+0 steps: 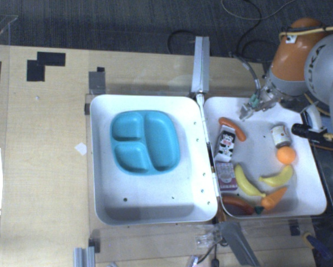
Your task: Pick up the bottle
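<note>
- Bottle (227, 142), white with dark markings and a red top end, is lying on its side in the right bin (311, 204), close to that bin's left wall and just below a sausage (233, 128).
- Gripper (254, 105) is hanging over the upper part of the right bin, well apart from the bottle, with nothing showing between its fingers; whether the jaws are released or clenched cannot be told at this size.
- Grey arm with its orange band (292, 57) is reaching in from the right, above the bin's far edge.
- A small can (279, 135) is lying near the bin's right side, with an orange ball (286, 156) just below it.
- Two bananas (248, 183) (279, 176) are lying in the lower half, and a carrot (273, 198) is resting near the front wall.
- A flat packet (224, 173) is lying just below the bottle.
- Left bin (102, 199) is holding a blue divided tray (146, 141).
</note>
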Motion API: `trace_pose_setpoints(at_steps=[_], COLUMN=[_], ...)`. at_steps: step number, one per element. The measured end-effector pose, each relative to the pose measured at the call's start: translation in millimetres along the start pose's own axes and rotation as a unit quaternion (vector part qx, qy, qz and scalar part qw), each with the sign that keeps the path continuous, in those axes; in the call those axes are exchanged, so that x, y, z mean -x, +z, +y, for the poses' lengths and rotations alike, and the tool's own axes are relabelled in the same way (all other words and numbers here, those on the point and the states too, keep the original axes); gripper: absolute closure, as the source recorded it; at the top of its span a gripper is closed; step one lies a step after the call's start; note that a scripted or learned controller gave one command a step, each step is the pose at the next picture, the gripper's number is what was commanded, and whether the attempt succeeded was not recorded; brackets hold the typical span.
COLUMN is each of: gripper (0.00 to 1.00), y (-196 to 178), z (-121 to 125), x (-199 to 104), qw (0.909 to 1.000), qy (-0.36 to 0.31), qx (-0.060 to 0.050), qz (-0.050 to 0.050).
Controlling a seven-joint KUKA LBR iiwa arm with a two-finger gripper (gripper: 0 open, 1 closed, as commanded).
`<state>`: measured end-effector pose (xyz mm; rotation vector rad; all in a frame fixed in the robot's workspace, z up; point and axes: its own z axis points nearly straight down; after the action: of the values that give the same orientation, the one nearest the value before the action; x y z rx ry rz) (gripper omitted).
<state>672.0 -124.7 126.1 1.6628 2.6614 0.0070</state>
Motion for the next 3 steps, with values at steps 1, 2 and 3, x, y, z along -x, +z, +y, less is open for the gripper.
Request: trace_pose_setpoints(at_steps=[1, 2, 3], gripper=[1.0, 1.0, 0.0], y=[38.8, 26.1, 26.0], z=[0.7, 6.5, 6.6], x=[-1.7, -18.5, -18.6], qw=[1.0, 0.9941, 0.9941], qy=[-0.005, 0.108, 0.108], qx=[0.001, -0.002, -0.002], qz=[-0.002, 0.0, 0.0])
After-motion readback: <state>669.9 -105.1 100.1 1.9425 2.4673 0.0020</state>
